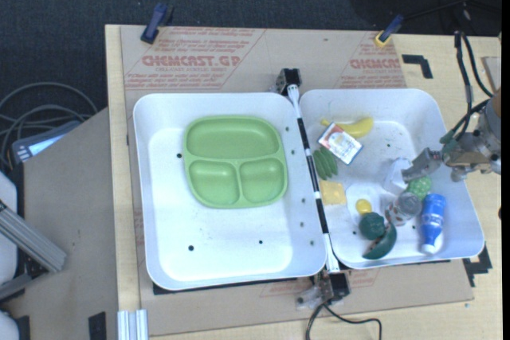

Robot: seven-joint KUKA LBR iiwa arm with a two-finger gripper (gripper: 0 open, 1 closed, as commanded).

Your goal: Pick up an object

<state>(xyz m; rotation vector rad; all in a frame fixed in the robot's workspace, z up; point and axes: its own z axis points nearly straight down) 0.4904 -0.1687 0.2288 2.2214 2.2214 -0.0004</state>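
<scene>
The right bin (422, 103) holds several small items. A yellow banana (356, 126) and a white and red packet (340, 144) lie at its back left. A green leafy piece (324, 163) and a yellow square (332, 193) rest by the left wall. Toward the front are a small yellow ball (363, 207), a dark green round toy (374, 231), a blue bottle (432, 222), a small green ball (420, 188) and a grey piece (405, 205). My gripper (421, 166) hangs low over the right half of this bin, just above the green ball, with nothing visibly held.
The left bin (159, 251) carries a light green divided plate (236, 160). A black divider with clamps (307, 171) runs between the two bins. The arm (474, 151) comes in over the right bin's right wall. Cables hang at the far right.
</scene>
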